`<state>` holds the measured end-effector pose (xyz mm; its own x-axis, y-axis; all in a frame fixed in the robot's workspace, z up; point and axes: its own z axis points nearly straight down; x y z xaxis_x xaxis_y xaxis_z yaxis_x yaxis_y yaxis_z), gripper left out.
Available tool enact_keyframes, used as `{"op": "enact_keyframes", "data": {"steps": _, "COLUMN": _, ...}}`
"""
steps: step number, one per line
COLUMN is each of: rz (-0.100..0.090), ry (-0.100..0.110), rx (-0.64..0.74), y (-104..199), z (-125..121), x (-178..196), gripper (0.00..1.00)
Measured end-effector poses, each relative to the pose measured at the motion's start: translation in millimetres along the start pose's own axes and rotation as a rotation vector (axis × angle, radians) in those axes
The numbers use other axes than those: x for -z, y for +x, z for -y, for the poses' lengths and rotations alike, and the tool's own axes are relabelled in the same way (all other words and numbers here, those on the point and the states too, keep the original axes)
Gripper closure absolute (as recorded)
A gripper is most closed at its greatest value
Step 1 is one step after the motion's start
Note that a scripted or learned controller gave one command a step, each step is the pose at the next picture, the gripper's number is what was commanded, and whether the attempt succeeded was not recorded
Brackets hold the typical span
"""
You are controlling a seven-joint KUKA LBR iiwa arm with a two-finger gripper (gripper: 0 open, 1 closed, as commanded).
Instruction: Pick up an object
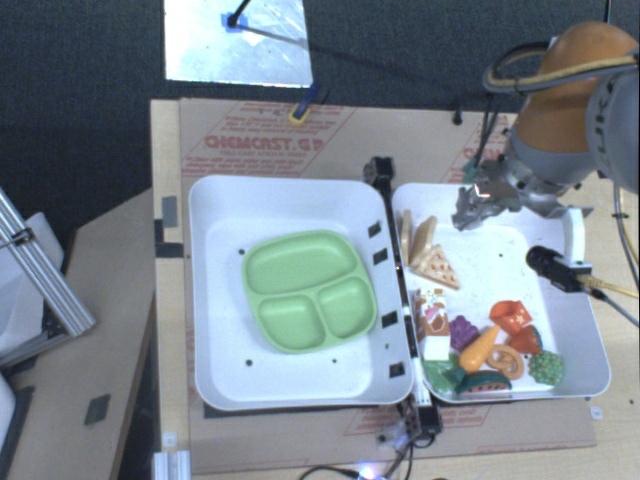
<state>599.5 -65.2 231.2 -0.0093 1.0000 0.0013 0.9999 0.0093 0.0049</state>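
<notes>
Hovering over the back of the right bin, the gripper sits just right of the pizza slice and bread wedges; can't tell from this angle whether it's open or shut, nothing visibly in it. Other toy food sits clustered at the bin's front: orange carrot, red pepper, broccoli, purple grapes. Left bin holds a green divided tray.

Both white bins look like smooth, faintly glossy plastic, and the green divided tray looks like matt plastic. The toy foods have a moulded plastic look. The bench top is matt brown cardboard with red print. The silver sheet behind shines like crinkled foil.
</notes>
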Motion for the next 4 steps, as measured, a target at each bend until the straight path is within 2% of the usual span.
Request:
{"op": "enact_keyframes", "data": {"steps": 1, "rz": 0.001, "ry": -0.001, "rx": 0.0, "y": 32.0, "z": -40.4, "x": 3.2, "gripper": 1.0}}
{"op": "enact_keyframes", "data": {"steps": 2, "rz": 0.002, "ry": 0.002, "rx": -0.003, "y": 49.1, "z": -54.9, "x": -16.1, "gripper": 1.0}}
{"op": "enact_keyframes", "data": {"steps": 3, "rz": 0.002, "ry": 0.002, "rx": -0.003, "y": 61.2, "z": -56.5, "x": -12.4, "gripper": 1.0}}
{"op": "enact_keyframes", "data": {"steps": 4, "rz": 0.003, "ry": 0.002, "rx": -0.009, "y": 46.3, "z": -57.2, "x": -13.3, "gripper": 1.0}}
